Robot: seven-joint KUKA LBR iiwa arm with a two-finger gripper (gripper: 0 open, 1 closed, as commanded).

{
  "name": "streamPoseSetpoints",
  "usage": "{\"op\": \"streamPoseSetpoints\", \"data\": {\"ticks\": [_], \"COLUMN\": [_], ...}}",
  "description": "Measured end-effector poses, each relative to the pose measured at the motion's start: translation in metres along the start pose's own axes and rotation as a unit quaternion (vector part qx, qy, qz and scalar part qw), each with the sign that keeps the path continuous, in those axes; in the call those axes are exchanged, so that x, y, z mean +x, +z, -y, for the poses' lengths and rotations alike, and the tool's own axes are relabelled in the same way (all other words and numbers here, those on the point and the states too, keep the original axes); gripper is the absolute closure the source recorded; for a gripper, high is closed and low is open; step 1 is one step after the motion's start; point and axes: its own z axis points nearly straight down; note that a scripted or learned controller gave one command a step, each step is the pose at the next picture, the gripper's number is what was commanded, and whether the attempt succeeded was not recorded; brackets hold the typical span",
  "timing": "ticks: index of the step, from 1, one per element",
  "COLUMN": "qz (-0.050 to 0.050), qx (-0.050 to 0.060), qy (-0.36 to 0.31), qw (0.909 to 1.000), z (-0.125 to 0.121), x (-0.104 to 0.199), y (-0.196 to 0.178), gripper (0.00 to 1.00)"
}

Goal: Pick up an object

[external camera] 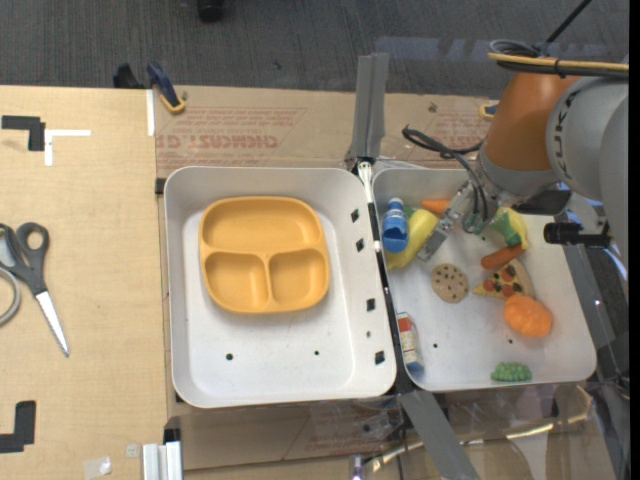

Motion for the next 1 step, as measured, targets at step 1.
{"op": "streamPoseSetpoints", "data": {"ticks": [1], "qz": [0.004], "qx": [0.002], "qy": [0.095], "qw": [0.9955], "z": [-0.0097], "x": [0.0103], "y": [-0.0002], "gripper": [0.0]}}
